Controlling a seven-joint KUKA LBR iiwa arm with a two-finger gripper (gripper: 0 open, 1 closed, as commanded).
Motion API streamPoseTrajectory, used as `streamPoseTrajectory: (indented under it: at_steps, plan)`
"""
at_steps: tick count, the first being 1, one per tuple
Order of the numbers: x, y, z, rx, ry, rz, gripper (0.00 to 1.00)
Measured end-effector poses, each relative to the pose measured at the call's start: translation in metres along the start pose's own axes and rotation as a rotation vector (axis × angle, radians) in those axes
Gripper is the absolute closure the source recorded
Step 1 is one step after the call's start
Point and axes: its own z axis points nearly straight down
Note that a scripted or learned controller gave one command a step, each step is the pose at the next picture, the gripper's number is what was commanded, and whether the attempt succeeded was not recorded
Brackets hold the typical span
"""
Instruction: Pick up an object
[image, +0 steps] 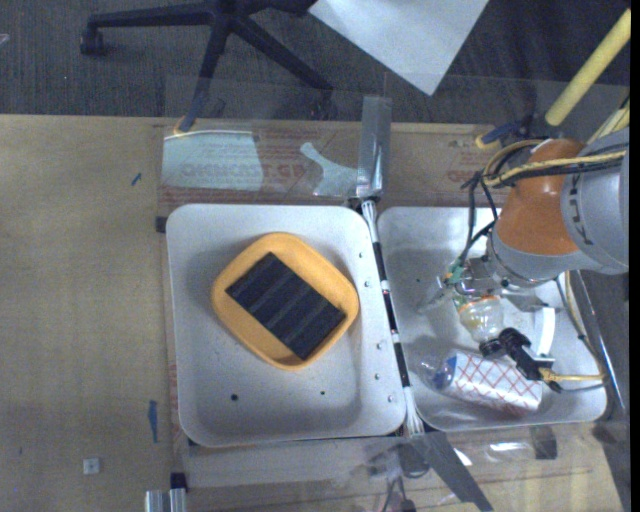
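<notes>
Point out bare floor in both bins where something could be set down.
Left bin: a wide strip between the orange tray and the near wall, plus slimmer side margins. Right bin: only the far corner beside the divider. Its near half is crowded by the gripper and the red-checked packet.

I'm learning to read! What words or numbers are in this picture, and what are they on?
Reddish print on the brown board behind the left bin: too blurred to read.
Red-checked packet: a pattern, no readable letters.
Orange thing with the black ribbed top: no words.
</notes>
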Motion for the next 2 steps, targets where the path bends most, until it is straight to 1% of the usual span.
streamPoseTrajectory:
  at_steps: [1,2]
  plan:
    - [-0.001,0.0,-0.009,-0.002,0.0,0.003,1.0]
    - [0.044,-0.028,-0.096,0.006,0.0,-0.197,1.0]
